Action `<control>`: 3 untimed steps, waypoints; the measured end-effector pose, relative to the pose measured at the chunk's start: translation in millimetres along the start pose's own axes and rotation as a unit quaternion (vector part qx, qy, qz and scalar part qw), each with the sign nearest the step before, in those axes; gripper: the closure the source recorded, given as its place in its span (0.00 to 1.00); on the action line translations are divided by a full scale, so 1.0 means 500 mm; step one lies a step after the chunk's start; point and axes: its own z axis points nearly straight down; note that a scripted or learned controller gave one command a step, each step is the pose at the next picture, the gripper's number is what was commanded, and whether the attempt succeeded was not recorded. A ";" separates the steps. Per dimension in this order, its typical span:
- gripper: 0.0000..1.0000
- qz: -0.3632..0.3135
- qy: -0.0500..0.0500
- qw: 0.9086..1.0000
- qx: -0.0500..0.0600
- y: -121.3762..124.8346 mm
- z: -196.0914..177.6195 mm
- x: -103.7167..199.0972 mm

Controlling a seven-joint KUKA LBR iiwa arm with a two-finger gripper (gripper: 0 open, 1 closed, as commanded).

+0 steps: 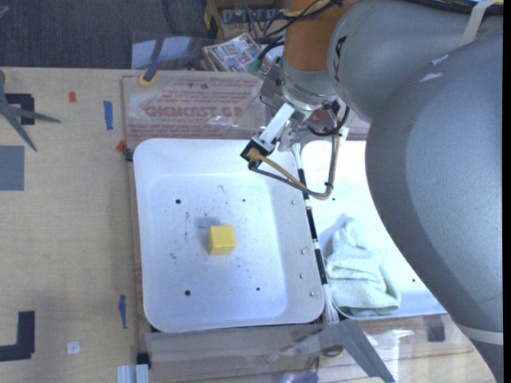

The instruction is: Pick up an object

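The grey arm takes up the right side of the camera view, its orange band high at the top, and it bends down toward the far edge of the bins. Beneath it, the pale wooden surface carries two shallow white bins side by side.

The left bin lies fully in sight. Its floor is bare apart from some dark specks and smudges and one small object. The right bin is largely covered by the arm, and a crumpled white cloth lies in its near part, close against the wall shared with the left bin.

The pincer hangs at the far end of the bins, about over the seam where the two meet. From this slant I cannot tell whether it is released or clenched, and nothing is seen held in it.

The yellow cube rests on the floor of the left bin, about at its middle and well clear of all four walls. From the pincer it lies toward the lower left of the view, well apart, nearer the camera and across into the left bin.

The cube looks roughly equal on its sides, so it has no long axis to line up with. I judge the coming move to be a shift out over the left bin's centre, followed by a straight descent onto the cube. The cloth is closer to the pincer but is soft and bunched, which likely makes it a less tidy grasp.
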 end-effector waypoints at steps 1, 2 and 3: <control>1.00 0.220 -0.001 0.976 0.002 0.069 0.022 -0.106; 1.00 0.362 -0.001 0.932 0.003 0.143 0.047 -0.302; 1.00 0.362 -0.001 0.932 0.003 0.145 0.027 -0.303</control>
